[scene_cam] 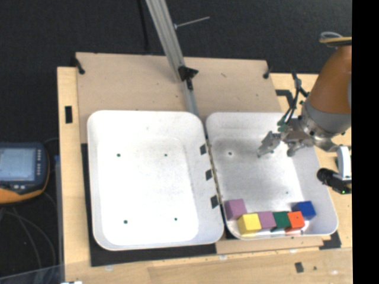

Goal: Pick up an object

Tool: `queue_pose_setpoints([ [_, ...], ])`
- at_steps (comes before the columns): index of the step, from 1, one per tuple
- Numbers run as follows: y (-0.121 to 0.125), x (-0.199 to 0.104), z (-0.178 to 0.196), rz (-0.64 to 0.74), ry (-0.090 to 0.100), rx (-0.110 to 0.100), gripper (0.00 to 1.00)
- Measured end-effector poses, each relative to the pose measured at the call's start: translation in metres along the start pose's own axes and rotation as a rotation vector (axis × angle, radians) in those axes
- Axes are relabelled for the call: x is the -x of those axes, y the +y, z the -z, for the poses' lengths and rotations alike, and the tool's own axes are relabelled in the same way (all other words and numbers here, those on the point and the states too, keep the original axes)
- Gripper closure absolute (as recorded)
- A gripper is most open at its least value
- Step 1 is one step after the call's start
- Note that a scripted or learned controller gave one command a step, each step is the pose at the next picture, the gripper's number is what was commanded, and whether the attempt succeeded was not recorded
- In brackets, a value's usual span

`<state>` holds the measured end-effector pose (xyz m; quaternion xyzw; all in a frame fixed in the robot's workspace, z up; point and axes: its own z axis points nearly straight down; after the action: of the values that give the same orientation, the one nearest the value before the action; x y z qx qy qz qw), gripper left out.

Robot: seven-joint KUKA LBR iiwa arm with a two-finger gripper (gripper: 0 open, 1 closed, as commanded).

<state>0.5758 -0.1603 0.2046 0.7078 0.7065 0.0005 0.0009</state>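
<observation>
**A:** Nearest, along the near wall of the right bin point(308, 158): blocks in a tight row. Purple point(235, 207) at left, then yellow point(249, 222), a second purple point(267, 219), green point(280, 221), orange point(295, 220), with blue point(304, 209) at the right end, slightly farther back.

**B:** Left bin point(106, 176) bare of blocks. And the hand?

**A:** Hand point(278, 142) over the far half of the right bin, well apart from the row, nothing between its fingers. Open or clenched: cannot tell, too blurred.

**B:** Risks?

**A:** Likely trouble from the crowding. Blocks touching side by side, pressed to the wall, so little room for a finger on either flank. Could land on a neighbour, shove the row, or close on two at once. Blue or the left purple probably easiest, being at the ends.
</observation>
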Motion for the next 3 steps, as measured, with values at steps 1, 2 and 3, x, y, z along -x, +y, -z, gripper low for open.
queue_pose_setpoints([
  [1, 0.023, -0.023, 0.106, 0.007, -0.002, 0.009, 0.0],
  [2, 0.022, -0.021, 0.111, 0.013, -0.004, 0.002, 1.0],
  [3, 0.022, -0.083, 0.088, 0.009, 0.002, -0.003, 1.0],
])
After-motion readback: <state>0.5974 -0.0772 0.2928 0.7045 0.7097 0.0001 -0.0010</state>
